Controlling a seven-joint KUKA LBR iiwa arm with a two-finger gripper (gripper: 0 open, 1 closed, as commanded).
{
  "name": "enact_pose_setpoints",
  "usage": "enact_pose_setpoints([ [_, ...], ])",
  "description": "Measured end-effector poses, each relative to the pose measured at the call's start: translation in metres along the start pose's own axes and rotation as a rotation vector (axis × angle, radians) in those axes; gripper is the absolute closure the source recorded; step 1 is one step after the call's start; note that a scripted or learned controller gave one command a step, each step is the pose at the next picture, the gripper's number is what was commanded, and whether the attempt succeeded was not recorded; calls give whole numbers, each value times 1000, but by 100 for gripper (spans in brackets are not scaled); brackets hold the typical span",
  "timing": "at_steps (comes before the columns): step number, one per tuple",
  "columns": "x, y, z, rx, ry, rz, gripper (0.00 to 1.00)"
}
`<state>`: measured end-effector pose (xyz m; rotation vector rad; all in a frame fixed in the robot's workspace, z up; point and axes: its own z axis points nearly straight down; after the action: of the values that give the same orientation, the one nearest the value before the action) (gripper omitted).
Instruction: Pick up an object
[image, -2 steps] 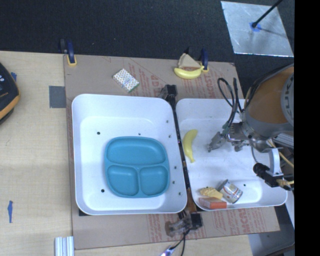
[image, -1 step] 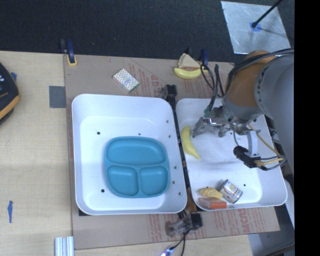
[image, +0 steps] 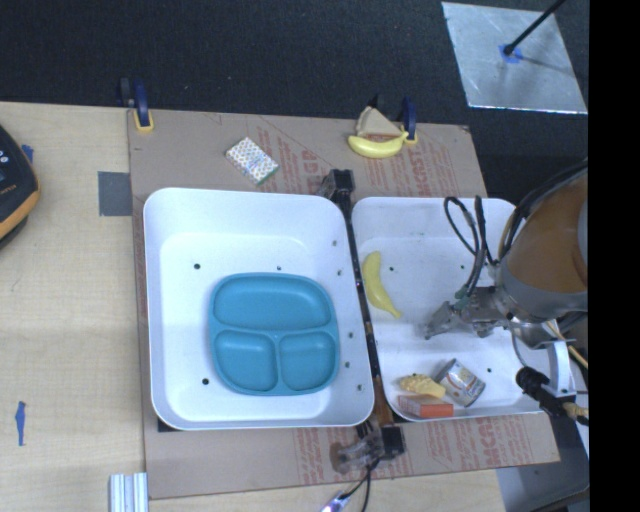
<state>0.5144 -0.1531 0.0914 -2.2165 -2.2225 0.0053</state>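
Gripper over the right bin, nothing in it

I see my gripper with fingers parted and bare; the banana lies just left of it, the silver can just below.

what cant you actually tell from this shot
- Pincer, camera view: too small and dark to tell whether it is open or shut.
- Small items at the near edge of the right bin: the shiny piece and yellow scrap are too small to identify.
- Arm: cut off by the right edge.
- Yellow object beyond the bins: partly hidden by a clamp.
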Motion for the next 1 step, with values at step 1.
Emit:
enact_pose_setpoints([
  [1,-40,96,-1,-3,0,-2,0],
])
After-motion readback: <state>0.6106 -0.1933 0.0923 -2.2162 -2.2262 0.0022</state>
